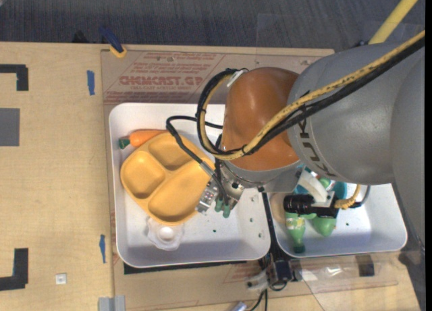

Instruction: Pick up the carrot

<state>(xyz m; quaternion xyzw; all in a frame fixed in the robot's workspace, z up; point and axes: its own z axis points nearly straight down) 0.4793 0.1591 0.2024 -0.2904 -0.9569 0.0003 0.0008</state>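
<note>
Gripper (217, 198) hangs low over the left bin (128, 252), at the right edge of the yellow divided tray (165, 175). The arm's orange band (260, 124) hides most of it, so its state can't be read. Carrot (143, 137) lies at the bin's back-left, wedged between the wall and the tray's far rim, green end left, well apart from the gripper. It's likely a light, rigid, smooth plastic toy, prone to slipping. Best hold: across the thick mid-body, though the tray rim crowds one side.
</note>
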